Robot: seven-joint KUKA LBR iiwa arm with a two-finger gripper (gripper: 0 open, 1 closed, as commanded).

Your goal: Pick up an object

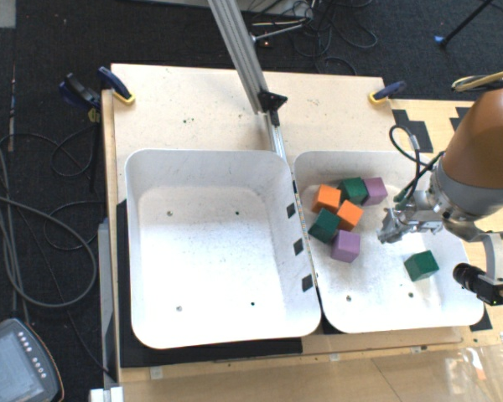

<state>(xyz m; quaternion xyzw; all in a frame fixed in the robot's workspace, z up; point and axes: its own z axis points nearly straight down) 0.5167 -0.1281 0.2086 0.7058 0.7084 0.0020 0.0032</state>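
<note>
The right bin [453, 312] holds several small blocks. Near its back left lies a cluster: two orange blocks [328, 197] [350, 214], two dark green blocks [353, 191] [324, 225] and two purple blocks [375, 190] [345, 245]. A further green block [421, 265] lies alone toward the front right. My gripper [393, 228] hangs low over the bin floor, to the right of the cluster and up-left of the lone green block. I see no block in it.
The left bin [142, 182] sits beside the right one, sharing a raised middle wall [298, 224]. A slanted metal rail [243, 48] runs from the back to the bins' junction. Clamps [117, 86] [386, 92] grip the bench's back corners.
</note>
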